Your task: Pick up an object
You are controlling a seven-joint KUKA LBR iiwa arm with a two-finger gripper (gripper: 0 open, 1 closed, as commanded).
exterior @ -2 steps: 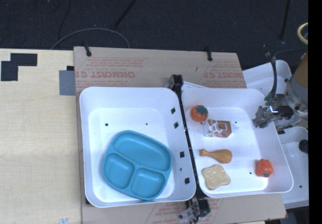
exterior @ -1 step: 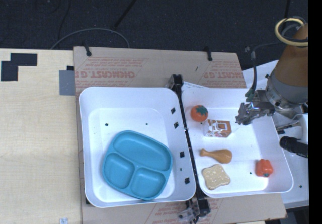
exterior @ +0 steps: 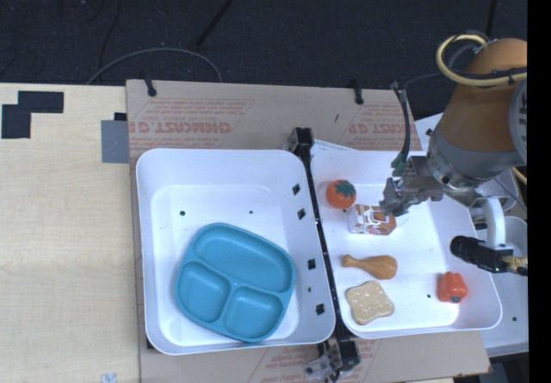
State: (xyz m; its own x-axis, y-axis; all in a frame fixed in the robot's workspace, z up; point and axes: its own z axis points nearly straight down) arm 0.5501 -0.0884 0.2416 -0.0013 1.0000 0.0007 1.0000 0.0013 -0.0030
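Note:
My gripper (exterior: pixel 396 201) hangs low in the right bin (exterior: pixel 482 314), reaching in from the right. Its tip is at the upper right corner of a small white and orange packet (exterior: pixel 370 220); whether it touches the packet is unclear. An orange tomato-like toy (exterior: pixel 340 193) lies to the left of the gripper. Nearer the front lie a tan drumstick (exterior: pixel 372 266), a slice of toast (exterior: pixel 369 302) and a red pepper (exterior: pixel 451 287).
The left bin (exterior: pixel 164 183) holds a blue divided plate (exterior: pixel 234 281). A black divider (exterior: pixel 314 235) runs between the two bins. Cardboard (exterior: pixel 224 114) lies under both bins, with pale bench top to the left.

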